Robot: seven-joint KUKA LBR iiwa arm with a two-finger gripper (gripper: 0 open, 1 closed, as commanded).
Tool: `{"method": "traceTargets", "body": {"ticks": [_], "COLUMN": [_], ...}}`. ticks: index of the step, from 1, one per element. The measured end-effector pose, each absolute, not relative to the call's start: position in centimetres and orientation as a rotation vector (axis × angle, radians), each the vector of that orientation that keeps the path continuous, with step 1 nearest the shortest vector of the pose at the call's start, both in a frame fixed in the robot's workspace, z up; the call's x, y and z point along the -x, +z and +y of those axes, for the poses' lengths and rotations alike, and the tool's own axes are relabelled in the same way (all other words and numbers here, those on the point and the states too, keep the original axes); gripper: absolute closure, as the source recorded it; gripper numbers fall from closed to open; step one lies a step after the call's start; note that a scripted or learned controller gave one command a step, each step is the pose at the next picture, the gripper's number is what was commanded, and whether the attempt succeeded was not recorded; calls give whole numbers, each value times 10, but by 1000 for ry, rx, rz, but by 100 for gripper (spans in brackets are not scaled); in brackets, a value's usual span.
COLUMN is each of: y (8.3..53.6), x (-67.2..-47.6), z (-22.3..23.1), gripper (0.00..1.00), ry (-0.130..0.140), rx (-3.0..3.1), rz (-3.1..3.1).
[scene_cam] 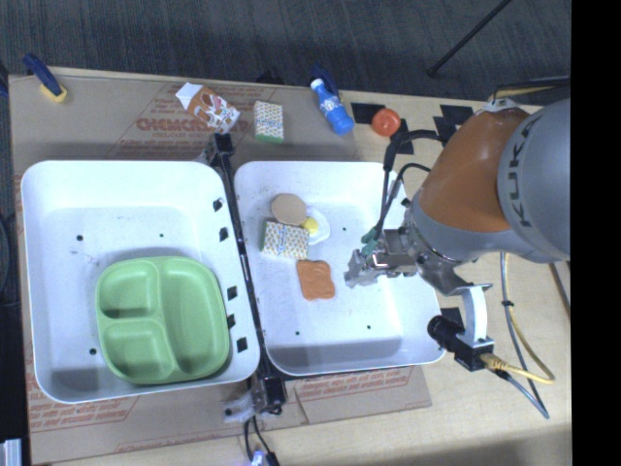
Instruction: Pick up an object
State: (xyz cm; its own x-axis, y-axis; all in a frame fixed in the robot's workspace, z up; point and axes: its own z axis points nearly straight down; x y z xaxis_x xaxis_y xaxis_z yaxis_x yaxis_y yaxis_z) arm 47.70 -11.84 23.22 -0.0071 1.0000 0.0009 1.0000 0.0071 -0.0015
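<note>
Right white plastic bin (291, 352): open floor along near wall and far right corner. Obstructed at centre-left by clustered round tan disc (287, 208), yellow-patterned square packet (285, 240), small yellow piece (311, 226), flat orange slab (315, 280) just beside. Left white bin (58, 202): near half blocked by green compartmented plastic tray (163, 318); far half clear

White letters on the grey arm (529, 197) at the right read "KU", cut off at the picture's edge, probably the start of the maker's name. Faded red print on the cardboard sheet (155, 124) beyond the left bin looks like "CHEMC", too blurred to be sure. The small packets carry print too small to read.
</note>
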Motion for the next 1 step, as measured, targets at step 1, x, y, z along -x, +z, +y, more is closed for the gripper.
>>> {"method": "traceTargets", "body": {"ticks": [1], "y": [206], "x": [-600], "z": [-166], "gripper": [100], "ry": [1], "rx": [2215], "rz": [-2228]}}
